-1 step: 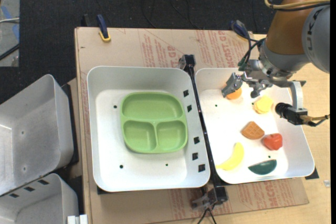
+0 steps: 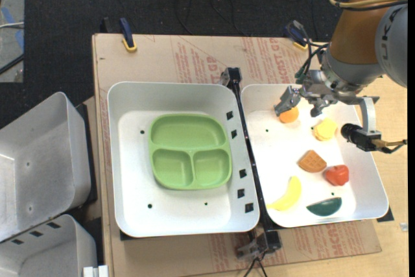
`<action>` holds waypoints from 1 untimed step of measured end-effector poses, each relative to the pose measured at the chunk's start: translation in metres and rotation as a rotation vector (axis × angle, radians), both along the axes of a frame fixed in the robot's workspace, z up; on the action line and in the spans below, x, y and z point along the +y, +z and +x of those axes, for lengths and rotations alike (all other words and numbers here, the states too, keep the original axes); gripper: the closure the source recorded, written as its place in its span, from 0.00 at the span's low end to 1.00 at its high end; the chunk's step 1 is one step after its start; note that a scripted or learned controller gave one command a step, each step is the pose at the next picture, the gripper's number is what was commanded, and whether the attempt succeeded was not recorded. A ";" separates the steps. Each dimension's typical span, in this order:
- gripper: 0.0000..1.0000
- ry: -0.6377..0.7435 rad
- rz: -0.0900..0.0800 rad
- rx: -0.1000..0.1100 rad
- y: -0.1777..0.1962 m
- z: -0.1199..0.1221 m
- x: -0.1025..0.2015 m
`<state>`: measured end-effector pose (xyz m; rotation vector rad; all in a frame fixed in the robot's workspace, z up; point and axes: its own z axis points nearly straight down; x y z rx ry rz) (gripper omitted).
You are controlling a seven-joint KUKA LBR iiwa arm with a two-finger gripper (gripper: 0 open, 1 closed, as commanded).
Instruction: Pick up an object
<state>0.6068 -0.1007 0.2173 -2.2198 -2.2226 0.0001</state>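
Camera view looks down on two white bins side by side. The left bin [image 2: 130, 139] holds a green divided plate [image 2: 190, 151]. The right bin [image 2: 373, 194] holds a scatter of toy food: an orange round piece [image 2: 289, 115], a pale yellow piece [image 2: 325, 130], an orange waffle-like piece [image 2: 312, 161], a red piece [image 2: 336, 174], a banana [image 2: 287, 194] and a dark green piece [image 2: 324, 206].

The arm reaches in from the right, and its gripper [image 2: 302, 100] sits low over the far end of the right bin. Its fingers are spread apart, one near the orange round piece and the other toward the pale yellow piece. Nothing sits between them.

As for progress, I judge the pick as not yet made: every toy lies on the bin floor and none is lifted. The approach looks largely done, while the closing and the lift are left.

The orange round piece is the likeliest target. It lies just beside and slightly below the gripper's left-hand finger as seen here, at the gripper's edge, not centred under it. I cannot tell whether that finger touches it. The pale yellow piece lies near the other side, a little farther off. The remaining toys lie well apart, toward the near edge of the bin.
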 end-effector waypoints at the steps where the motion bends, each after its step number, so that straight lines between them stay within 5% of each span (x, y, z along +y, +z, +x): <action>1: 0.00 -0.003 0.000 0.005 -0.064 0.002 0.000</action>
